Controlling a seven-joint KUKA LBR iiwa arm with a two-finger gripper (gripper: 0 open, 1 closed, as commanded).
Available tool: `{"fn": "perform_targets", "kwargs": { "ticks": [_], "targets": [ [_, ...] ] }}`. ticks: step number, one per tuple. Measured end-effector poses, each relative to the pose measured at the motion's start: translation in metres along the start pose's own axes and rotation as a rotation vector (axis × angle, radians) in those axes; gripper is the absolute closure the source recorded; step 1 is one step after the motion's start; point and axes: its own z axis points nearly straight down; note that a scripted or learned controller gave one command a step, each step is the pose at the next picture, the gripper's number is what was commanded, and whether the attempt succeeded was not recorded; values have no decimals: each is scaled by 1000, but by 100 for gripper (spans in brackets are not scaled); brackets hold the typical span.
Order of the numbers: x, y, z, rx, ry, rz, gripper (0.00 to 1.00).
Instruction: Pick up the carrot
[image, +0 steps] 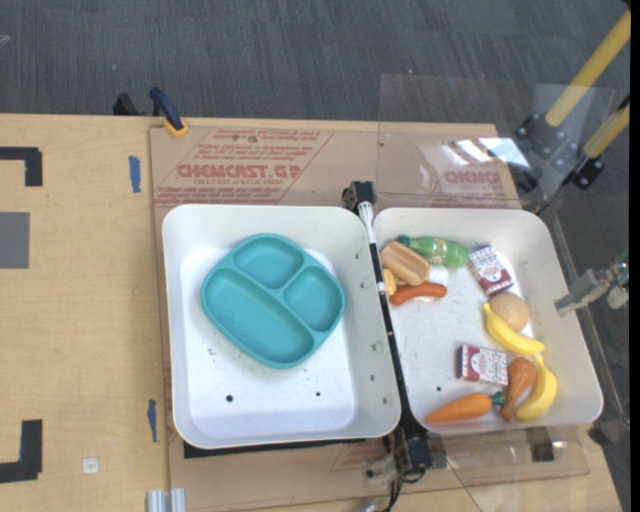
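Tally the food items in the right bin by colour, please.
Orange: 3, carrot, a second carrot, hot dog
Red: 3, chili, two cartons
Yellow: 2, bananas
Green: 1
Tan: 1
Total: 10

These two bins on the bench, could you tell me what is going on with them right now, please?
The robot is meant to pick up the carrot, and nothing has been lifted yet. The carrot lies near the front edge of the right bin, among other toy food: two bananas, a hot dog, a chili and small cartons. The hand sits at the right bin's right rim, away from the carrot. The left bin holds a teal plate.
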Motion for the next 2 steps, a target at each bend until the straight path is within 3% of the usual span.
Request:
{"fn": "perform_targets", "kwargs": {
  "ticks": [1,2],
  "targets": [
    [-3,3,-12,-7,-8,0,100],
    [-21,-1,-118,-12,-11,-157,100]
  ]
}}
